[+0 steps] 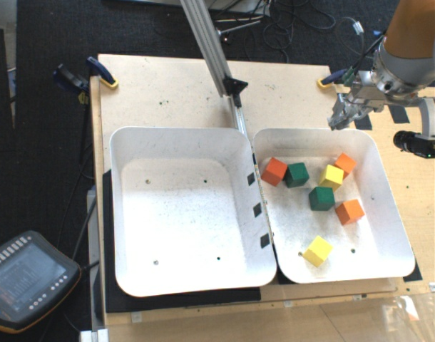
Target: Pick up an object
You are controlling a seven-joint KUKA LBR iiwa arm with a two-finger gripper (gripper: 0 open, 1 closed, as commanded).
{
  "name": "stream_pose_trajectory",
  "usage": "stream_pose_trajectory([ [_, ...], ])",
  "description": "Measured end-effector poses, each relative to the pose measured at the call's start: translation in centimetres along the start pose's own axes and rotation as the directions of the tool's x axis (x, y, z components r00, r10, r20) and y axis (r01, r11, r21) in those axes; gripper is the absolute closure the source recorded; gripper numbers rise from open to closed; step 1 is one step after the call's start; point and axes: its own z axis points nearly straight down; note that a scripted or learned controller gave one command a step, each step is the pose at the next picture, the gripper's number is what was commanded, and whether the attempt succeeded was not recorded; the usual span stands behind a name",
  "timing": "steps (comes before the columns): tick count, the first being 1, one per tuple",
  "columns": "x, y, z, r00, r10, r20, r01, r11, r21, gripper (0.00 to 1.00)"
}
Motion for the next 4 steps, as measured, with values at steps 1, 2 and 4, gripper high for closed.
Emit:
stream_pose_trajectory([
  [1,5.9,-0.7,1.7,1.0,-0.002,-0.001,0.002,1.0,0.002,1.0],
  [2,10.4,-1.3,3.0,1.0,-0.001,0.0,0.001,1.0,0.002,1.0],
  [4,22.0,-5.4,4.9,1.0,-0.002,-0.001,0.002,1.0,0.004,1.0],
])
